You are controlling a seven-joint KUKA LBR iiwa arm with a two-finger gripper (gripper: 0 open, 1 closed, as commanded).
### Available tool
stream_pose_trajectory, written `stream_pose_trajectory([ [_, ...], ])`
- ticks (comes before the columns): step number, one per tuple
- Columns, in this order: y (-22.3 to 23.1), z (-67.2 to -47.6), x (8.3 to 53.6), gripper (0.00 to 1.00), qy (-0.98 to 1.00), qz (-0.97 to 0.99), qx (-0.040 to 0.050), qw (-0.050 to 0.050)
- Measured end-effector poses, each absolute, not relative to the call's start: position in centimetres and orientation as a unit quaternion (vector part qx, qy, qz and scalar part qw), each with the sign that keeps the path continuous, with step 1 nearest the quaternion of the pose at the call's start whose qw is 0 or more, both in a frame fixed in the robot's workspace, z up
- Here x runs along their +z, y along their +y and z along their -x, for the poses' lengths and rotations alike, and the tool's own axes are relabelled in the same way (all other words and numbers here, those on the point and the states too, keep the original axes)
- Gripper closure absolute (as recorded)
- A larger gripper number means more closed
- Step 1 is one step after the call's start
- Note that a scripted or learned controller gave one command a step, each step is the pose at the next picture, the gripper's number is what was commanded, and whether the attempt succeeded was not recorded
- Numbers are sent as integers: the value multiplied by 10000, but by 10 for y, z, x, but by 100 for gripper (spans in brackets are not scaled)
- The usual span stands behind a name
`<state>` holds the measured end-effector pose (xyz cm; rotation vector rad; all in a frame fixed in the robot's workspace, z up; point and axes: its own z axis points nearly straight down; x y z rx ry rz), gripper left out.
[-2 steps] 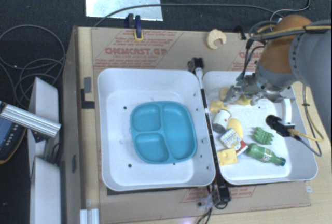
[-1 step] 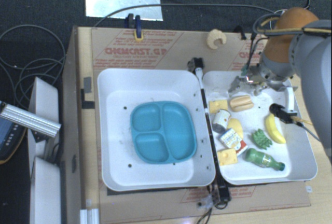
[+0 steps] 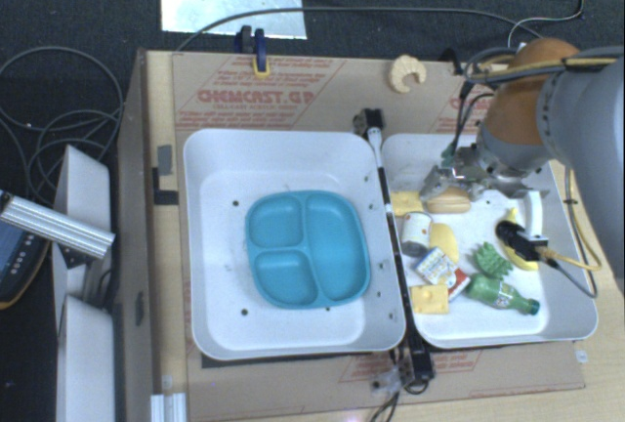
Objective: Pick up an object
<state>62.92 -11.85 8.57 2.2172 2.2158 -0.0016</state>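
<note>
My gripper [image 3: 447,184] hangs low over the back left part of the right bin [image 3: 576,313]. Directly beneath and in front of it lies a tan bun-shaped toy [image 3: 449,204], close to it or touching it. Nearer the front lie a pale yellow piece [image 3: 444,239], a small printed packet [image 3: 434,265], a yellow cheese wedge [image 3: 428,300], a green leafy toy [image 3: 490,259] and a green bottle [image 3: 500,293]. A white piece [image 3: 532,211] lies to the right of the bun.
The left bin [image 3: 210,215] holds a blue divided plate [image 3: 308,247]. A tan croissant-like toy [image 3: 407,72] rests on the cardboard behind the bins. The grey arm [image 3: 576,117] crosses the right bin's back right corner. Cables trail over the dark floor at the left.
</note>
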Motion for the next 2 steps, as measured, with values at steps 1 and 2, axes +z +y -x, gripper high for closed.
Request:
stream_pose_trajectory([
  [1,-116,-630,96,100,7082,-7060,12,30],
  [2,-66,-625,186,100,7090,-7052,19,19],
])
